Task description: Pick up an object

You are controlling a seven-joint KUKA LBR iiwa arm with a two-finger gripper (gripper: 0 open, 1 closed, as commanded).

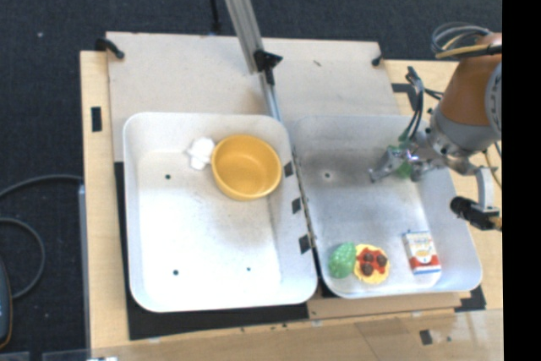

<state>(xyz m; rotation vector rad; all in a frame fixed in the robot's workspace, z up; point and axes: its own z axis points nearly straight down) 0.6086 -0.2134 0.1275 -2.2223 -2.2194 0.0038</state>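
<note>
Far left of the hand, a round yellow plastic bowl point(246, 166) touches a small white lump point(201, 152). The hand point(396, 165) hangs over the right bin point(355, 139), grip unclear. Below it lie green point(341, 259) and red-yellow point(372, 263) toy foods and a small carton point(422, 254), its print unreadable.

Two white bins side by side on the bench. Left bin point(169, 266): yellow bowl point(246, 167) near its back edge, upright, w/ a small white lump point(201, 152) touching its left side. Right bin point(355, 199): gripper point(397, 164) low over the back half, arm point(467, 110) coming in from the right. Along the front edge: green item point(341, 259) just beside a red-and-yellow item point(371, 263), small carton point(422, 254) further right.
</note>
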